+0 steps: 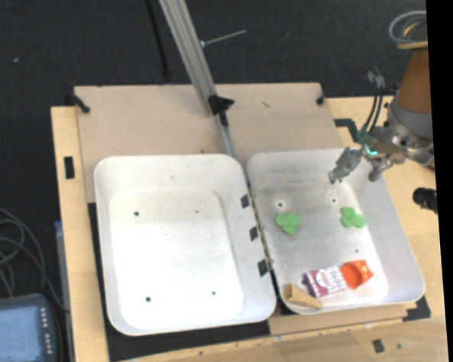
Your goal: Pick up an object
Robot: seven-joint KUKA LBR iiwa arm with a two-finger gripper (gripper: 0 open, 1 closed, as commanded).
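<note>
Two small green pieces lie in the right bin (381, 205): one (288, 222) near its left side, another (353, 218) toward its right. At the bin's front lies a purple and white carton with a red end (336, 278), with a tan piece (301, 295) beside it at the front left corner. My gripper (357, 168) hangs over the bin's back right part, above and behind the right green piece, fingers spread open with nothing between them.
The left bin (176, 241) sits beside the right one. A slanted metal pole (196, 63) rises from behind the bins. A screen unit (18, 338) sits at the lower left off the bench.
</note>
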